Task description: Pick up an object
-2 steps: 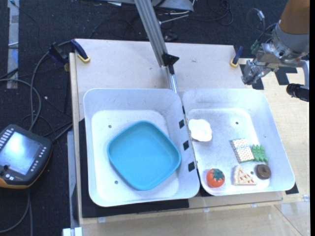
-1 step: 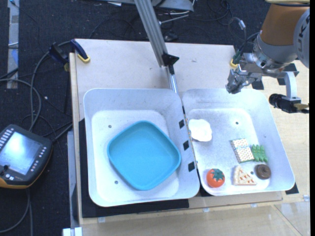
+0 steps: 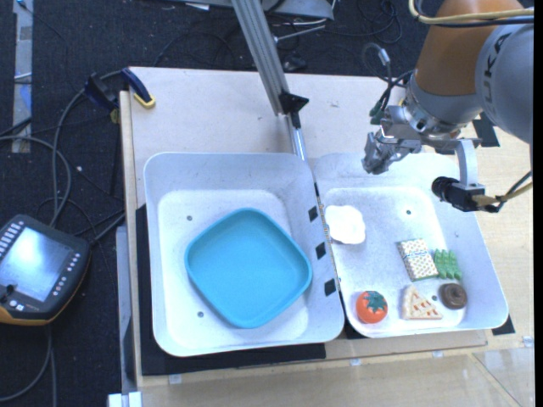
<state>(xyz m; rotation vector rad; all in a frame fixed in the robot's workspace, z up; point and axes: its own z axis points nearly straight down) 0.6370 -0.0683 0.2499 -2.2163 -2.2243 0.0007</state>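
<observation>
tool (image 3: 379, 161), finger state indiscernible, poised over right bin's (image 3: 484, 253) far edge, with toy foods clustered near for picking

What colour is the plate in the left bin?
Light blue; the plate shows clearly in the camera view.

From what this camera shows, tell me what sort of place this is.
Most likely a robotics lab test bench: a grey arm with an orange band over two shallow white bins, a handheld control pendant and loose cables on the dark floor.

Claw (image 3: 379, 161) above right bin (image 3: 475, 244)
</observation>
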